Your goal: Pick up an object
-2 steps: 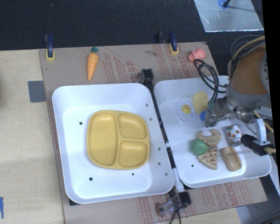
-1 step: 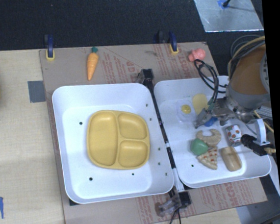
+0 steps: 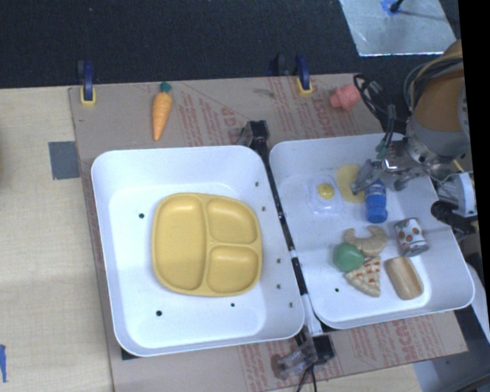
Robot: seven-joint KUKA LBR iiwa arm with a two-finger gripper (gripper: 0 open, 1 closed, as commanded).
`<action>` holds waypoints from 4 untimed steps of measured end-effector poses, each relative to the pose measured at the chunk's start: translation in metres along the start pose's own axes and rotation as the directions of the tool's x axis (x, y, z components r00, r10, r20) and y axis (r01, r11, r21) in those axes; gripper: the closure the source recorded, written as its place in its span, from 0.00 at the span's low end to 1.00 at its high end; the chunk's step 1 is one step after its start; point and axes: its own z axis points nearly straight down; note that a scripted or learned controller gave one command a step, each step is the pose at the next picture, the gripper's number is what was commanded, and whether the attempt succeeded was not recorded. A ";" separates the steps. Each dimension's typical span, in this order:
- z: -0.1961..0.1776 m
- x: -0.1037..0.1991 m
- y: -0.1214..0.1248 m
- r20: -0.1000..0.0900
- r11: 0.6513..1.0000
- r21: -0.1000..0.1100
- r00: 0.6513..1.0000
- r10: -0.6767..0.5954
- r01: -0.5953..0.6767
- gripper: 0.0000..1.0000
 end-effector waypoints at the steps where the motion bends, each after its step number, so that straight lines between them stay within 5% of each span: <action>1: -0.016 0.039 0.026 -0.004 1.000 0.003 1.000 -0.002 0.002 0.00; 2: -0.026 0.036 0.025 -0.001 1.000 0.007 1.000 -0.005 0.005 1.00; 3: -0.029 0.088 0.025 -0.005 1.000 0.009 1.000 -0.004 0.004 1.00; 4: -0.029 0.085 0.024 -0.003 1.000 0.009 1.000 -0.001 0.001 0.00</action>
